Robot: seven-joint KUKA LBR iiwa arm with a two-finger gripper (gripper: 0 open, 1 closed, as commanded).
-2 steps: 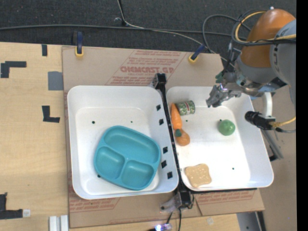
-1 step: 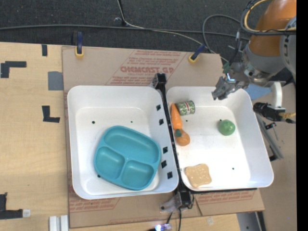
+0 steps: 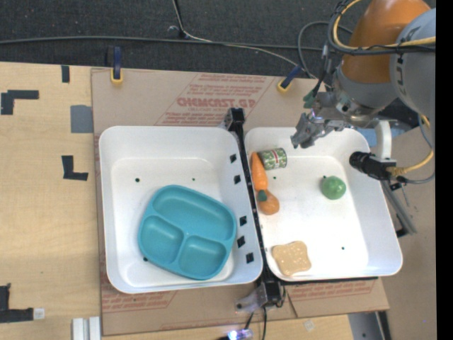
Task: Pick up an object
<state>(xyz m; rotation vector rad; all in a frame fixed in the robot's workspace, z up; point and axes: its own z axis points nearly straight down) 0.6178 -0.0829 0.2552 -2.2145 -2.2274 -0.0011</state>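
Note:
The right bin [image 3: 382, 225] holds an orange carrot [image 3: 262, 184] along its left wall, a small green-labelled can [image 3: 272, 159] lying on its side at the carrot's far end, a green ball-shaped fruit [image 3: 333, 187] and a slice of toast [image 3: 291, 258] near the front. My gripper [image 3: 306, 134] hangs above the bin's far edge, to the right of and behind the can, touching none of these. Nothing is seen between its fingers.
The left bin [image 3: 113, 190] holds a blue divided plate [image 3: 186, 231]. A black divider clip [image 3: 233, 119] sits between the bins at the back. Cables loop around the arm's orange band [image 3: 382, 20] at upper right. Cardboard lies under both bins.

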